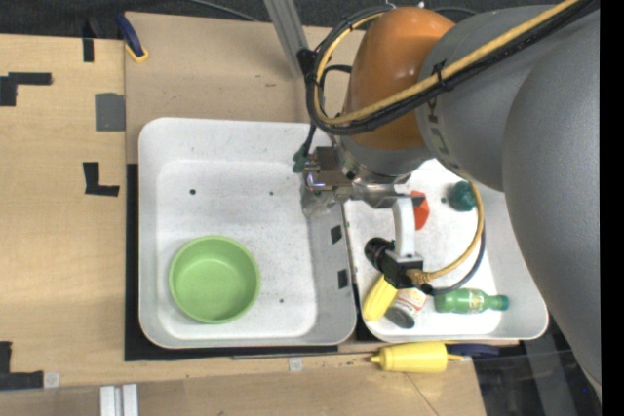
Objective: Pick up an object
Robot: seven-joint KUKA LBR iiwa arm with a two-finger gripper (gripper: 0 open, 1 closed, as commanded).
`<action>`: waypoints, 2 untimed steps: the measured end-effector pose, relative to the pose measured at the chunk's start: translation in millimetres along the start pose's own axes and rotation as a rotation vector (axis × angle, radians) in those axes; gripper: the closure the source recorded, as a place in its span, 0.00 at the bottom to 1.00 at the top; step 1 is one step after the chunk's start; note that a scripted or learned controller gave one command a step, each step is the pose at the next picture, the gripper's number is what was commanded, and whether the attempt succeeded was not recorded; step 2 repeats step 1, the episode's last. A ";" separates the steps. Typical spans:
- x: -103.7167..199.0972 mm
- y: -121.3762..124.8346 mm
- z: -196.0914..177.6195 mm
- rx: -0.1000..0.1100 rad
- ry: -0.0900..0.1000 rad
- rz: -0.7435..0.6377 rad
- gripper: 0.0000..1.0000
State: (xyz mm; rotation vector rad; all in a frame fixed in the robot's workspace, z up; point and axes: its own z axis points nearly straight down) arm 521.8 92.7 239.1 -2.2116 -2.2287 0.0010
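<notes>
Gripper position: we are finding the gripper point(322, 182) hanging over the wall between the left bin point(156, 141) and the right bin point(531, 319).
Gripper state: we are unable to tell whether it is released or clenched, and we are seeing nothing held in it.
Candidate objects: we are noting a green bowl point(214, 280) sitting alone in the left bin's near corner. A green bottle point(471, 302), a yellow piece point(378, 300) and a red piece point(420, 209) are lying in the right bin, crowded by the arm.
Step in hand: we are judging this as the approach, with no object yet picked.
Advice: we are recommending moving off the wall, centring over one object and descending straight. The bowl's rim is offering the clearest grip.
Risk: we are flagging the bin wall as a likely collision.
</notes>
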 end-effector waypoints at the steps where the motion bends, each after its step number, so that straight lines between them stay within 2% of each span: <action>1: -3.3 -0.6 -0.3 0.001 -0.002 0.005 0.00; 2: -3.3 -0.6 -0.3 0.001 -0.002 0.005 0.00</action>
